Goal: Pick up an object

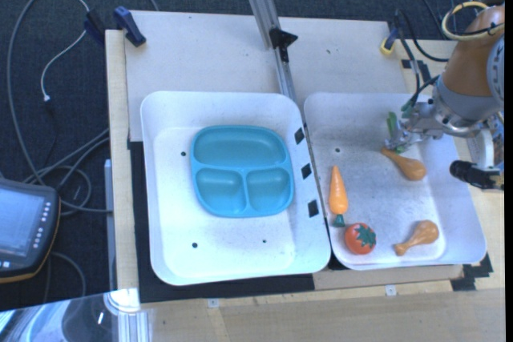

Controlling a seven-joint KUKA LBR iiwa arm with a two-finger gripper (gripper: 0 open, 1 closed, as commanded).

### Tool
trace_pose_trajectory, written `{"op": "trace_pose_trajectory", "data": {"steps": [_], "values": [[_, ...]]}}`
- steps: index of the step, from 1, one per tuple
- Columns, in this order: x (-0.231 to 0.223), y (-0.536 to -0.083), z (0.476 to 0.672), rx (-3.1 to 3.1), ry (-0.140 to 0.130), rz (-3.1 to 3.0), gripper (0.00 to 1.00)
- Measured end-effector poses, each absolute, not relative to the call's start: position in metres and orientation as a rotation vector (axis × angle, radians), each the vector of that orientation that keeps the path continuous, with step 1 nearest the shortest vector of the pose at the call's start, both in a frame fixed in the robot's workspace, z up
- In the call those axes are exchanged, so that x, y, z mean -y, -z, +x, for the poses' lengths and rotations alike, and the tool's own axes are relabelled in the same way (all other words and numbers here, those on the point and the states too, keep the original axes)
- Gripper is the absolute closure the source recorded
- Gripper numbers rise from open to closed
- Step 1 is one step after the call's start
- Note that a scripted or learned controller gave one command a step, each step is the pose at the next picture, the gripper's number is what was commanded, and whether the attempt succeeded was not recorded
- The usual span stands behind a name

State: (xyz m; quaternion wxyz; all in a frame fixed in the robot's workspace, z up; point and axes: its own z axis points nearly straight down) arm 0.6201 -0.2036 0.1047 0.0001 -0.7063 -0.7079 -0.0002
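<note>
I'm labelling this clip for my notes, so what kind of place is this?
Probably a robotics lab test bench, not a kitchen: a robot arm reaches over two white bins, the food is toys such as a carrot and tomato, and loose cables lie around.

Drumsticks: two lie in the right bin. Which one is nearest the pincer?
The upper drumstick, lying just below the pincer. The other drumstick lies near the bin's front edge, right of the tomato.
</note>
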Motion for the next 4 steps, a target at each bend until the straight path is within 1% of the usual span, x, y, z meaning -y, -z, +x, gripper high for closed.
{"op": "trace_pose_trajectory", "data": {"steps": [1,2,3,4], "values": [[0.194,-0.163,0.624,2.229,0.006,-2.223,1.0],[0.197,-0.229,0.624,2.23,0.007,-2.226,1.0],[0.197,-0.284,0.625,2.229,0.007,-2.225,1.0],[0.146,-0.269,0.627,2.226,0.001,-2.213,1.0]]}}
